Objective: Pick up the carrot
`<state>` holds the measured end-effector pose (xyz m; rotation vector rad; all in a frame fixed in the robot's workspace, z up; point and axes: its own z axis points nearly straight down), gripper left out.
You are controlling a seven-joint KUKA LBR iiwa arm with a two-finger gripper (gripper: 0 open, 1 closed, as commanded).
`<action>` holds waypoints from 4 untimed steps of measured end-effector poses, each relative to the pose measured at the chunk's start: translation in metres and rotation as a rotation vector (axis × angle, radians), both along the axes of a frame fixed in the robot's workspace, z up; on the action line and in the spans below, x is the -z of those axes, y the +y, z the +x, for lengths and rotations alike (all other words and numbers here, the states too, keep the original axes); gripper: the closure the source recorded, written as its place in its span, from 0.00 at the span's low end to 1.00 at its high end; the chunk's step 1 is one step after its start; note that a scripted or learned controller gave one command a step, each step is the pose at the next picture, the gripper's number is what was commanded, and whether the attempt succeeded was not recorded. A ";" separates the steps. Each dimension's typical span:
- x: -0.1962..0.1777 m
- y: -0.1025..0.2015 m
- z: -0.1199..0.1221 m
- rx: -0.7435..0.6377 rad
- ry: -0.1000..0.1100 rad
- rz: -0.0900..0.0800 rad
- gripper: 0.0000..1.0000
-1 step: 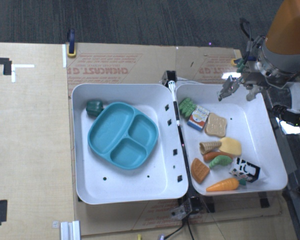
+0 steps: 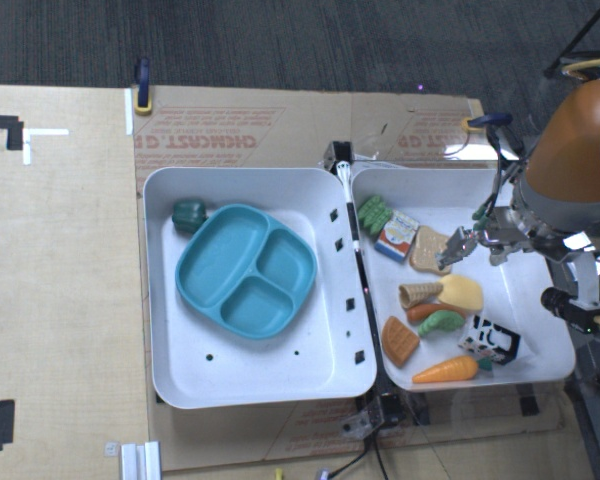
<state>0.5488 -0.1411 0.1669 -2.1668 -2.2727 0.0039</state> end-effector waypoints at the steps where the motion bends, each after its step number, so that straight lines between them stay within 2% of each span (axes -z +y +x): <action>1: 0.076 -0.019 -0.029 0.120 -0.001 0.001 0.00; 2: 0.076 0.018 -0.050 0.163 0.001 0.002 0.00; 3: 0.075 -0.024 -0.020 0.058 -0.002 0.000 0.00; 4: 0.075 -0.020 -0.045 0.125 -0.001 0.002 0.00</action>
